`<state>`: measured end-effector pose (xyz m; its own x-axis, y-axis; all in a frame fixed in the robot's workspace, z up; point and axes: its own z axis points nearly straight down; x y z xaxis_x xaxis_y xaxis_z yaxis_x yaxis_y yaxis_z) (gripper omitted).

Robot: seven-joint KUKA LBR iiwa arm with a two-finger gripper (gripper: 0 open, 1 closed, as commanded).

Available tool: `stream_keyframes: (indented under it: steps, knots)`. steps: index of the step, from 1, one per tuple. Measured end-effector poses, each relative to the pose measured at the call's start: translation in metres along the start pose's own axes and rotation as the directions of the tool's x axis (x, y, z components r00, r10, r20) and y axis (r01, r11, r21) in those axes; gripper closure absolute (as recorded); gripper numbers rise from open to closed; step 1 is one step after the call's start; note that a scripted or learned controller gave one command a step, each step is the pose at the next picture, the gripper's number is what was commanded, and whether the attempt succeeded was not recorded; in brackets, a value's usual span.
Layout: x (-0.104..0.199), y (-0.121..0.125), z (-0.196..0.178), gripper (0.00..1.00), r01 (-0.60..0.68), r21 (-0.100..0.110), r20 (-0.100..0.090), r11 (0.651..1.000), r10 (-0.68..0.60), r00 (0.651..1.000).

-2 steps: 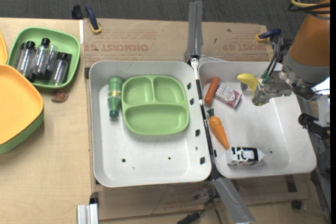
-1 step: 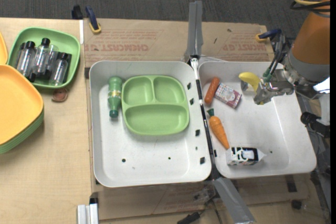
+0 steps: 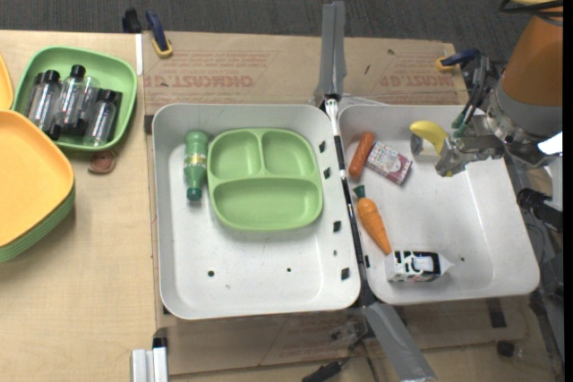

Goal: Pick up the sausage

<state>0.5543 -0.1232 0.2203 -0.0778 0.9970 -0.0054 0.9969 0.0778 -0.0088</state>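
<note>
The sausage (image 3: 361, 155) is a short reddish-orange link lying at a slant against the left wall of the right bin (image 3: 483, 219), near its back. My gripper (image 3: 447, 160) hangs over the back right part of that bin, just beside a yellow banana (image 3: 428, 134). It is well to the right of the sausage, with a pink packet (image 3: 388, 163) lying between them. Nothing visible is carried by it.
An orange carrot (image 3: 373, 224) lies below the sausage along the same wall, and a black-and-white carton (image 3: 416, 266) sits near the bin's front. The left bin (image 3: 179, 273) holds a green divided plate (image 3: 265, 177) and a green bottle (image 3: 194, 163). Outside it stands a green tray of bottles (image 3: 76, 99).
</note>
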Motion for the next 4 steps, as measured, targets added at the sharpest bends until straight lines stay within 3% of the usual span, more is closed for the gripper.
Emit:
stream_keyframes:
  steps: [3,4]
  knots:
    - [-0.004,0.0,-0.023,1.0,0.005,0.005,0.004,1.0,-0.005,1.0]
    - [-0.016,0.011,0.051,1.0,-0.345,-0.002,-0.006,0.939,0.345,0.939]
